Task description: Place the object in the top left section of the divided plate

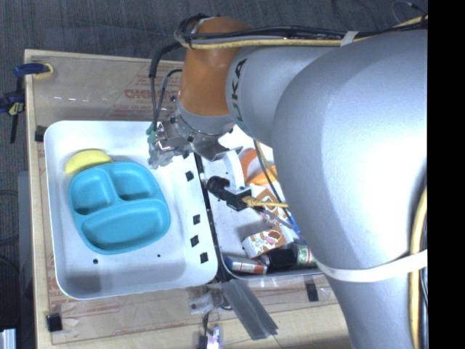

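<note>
A blue divided plate (158, 233) lies in the left white bin (109, 286), with two small sections on its far side and one large section nearer the camera. All three sections look bare. A yellow rounded object (86, 159) lies in the bin against the plate's far left rim, partly tucked behind it. My gripper (160, 150) hangs over the left bin's far right part, just beyond the plate's upper right corner and about a plate's width right of the yellow object. I see nothing held under it.
The right bin (234, 264) holds clutter: an orange item (253, 167), a printed snack packet (263, 243), a dark bottle (289, 256) and a small tube (245, 267). The big grey arm covers most of that bin. A ridge with black marks (196, 220) divides the bins.
</note>
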